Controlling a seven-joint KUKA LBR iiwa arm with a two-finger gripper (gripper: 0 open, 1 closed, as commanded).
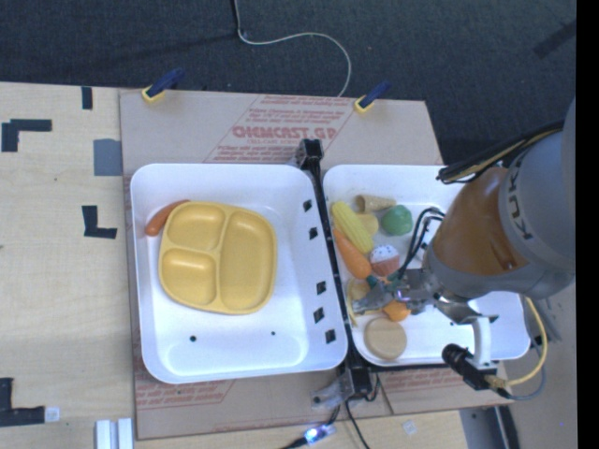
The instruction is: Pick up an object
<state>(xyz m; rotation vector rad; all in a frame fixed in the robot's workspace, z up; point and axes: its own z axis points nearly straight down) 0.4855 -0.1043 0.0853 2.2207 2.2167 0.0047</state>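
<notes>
Nearest you, low in the right bin, a round tan disc lies by the front wall. Just above it the end effector sits low among the toy food, probably so it can take a piece from the pile; whether it is apart or clamped, you cannot tell. Beyond lie a carrot, a corn cob and a green ball. At frame left, the other bin holds a yellow divided plate.

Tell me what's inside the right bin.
The right bin holds a corn cob, carrot, green ball, a tan disc and other small toy foods. The arm covers the bin's right half.
</notes>
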